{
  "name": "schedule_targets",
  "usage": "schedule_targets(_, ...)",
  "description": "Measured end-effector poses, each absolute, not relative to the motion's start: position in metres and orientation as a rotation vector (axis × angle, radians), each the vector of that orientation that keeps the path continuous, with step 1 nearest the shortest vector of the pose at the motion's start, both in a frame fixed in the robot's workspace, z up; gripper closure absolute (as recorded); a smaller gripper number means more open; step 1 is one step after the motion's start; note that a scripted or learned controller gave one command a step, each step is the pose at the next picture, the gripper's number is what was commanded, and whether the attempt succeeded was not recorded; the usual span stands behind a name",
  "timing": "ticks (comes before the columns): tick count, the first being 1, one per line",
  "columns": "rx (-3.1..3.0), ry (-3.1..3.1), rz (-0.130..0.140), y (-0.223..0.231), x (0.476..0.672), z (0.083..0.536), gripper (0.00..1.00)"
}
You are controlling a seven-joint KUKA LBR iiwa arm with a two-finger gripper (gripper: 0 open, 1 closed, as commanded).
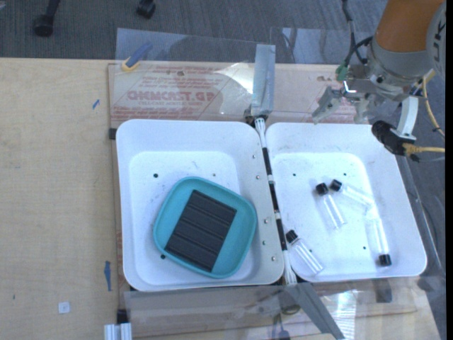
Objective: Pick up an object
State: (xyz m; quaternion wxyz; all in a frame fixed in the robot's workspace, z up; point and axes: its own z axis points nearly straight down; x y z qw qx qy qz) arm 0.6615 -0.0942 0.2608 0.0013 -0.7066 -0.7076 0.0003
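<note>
Bench [49, 190] | board [177, 94] lettering "CHEMCAST GP" | end effector [345, 108] fingers spread, nothing held, above vials [333, 207]

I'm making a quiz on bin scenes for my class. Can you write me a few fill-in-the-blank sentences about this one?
1. The teal tray lies in the ____ bin.
2. The clear vials have caps coloured ____.
3. The number of vials in the right bin is ____.
4. On the teal tray rests a dark ribbed ____.

Missing words: left; black; four; slab
</note>
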Motion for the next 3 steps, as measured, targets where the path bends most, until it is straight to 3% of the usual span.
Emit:
schedule_targets(1, -2.091, -2.344, 0.001, -0.139, 0.667, 0.154, 0.00)
schedule_targets(2, -2.076, -2.358, 0.000, -0.152, 0.598, 0.115, 0.00)
schedule_targets(3, -2.076, -2.362, -0.005, -0.188, 0.584, 0.088, 0.00)
